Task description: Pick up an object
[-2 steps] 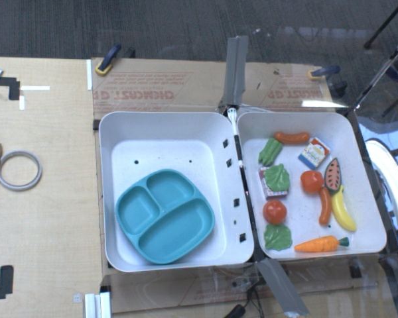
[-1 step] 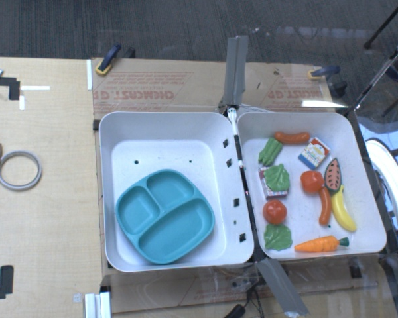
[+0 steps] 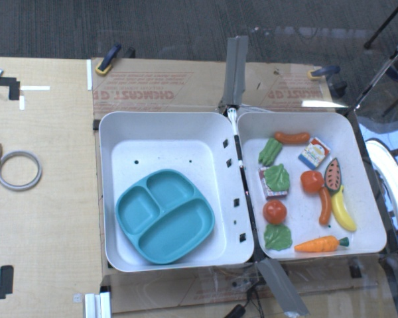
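Lying untouched in the right bin (image 3: 358,134): toy banana (image 3: 343,211) and carrot (image 3: 316,245) near the front right corner, tomato (image 3: 274,211) by the left wall, sausage (image 3: 291,138) at the back. Nothing lifted yet; whole pick left. Gripper state: cannot tell. Teal divided plate (image 3: 164,214) in the left bin (image 3: 113,131).

Dark carpet floor (image 3: 186,12) lies behind a pale wooden bench (image 3: 46,244).
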Tool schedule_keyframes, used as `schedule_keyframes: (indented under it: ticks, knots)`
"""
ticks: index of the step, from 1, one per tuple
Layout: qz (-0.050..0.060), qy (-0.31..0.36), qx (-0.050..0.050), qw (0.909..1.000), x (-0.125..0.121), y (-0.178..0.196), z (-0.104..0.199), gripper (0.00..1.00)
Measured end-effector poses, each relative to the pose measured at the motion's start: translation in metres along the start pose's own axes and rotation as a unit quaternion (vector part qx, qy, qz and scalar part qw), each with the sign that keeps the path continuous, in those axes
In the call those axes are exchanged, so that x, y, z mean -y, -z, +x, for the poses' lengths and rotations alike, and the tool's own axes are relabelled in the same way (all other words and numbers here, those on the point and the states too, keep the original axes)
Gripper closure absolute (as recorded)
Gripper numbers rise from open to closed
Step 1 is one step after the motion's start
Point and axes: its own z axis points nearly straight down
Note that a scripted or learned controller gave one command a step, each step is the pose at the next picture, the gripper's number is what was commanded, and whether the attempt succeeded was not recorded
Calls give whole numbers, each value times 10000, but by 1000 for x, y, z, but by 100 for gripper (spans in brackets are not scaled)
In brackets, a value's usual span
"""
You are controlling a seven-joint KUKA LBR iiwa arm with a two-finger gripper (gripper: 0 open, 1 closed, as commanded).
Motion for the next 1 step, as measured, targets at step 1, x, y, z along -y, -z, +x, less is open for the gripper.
schedule_keyframes:
  ticks: [1]
  knots:
    - [12, 21, 47, 10000, 1, 5, 1, 100]
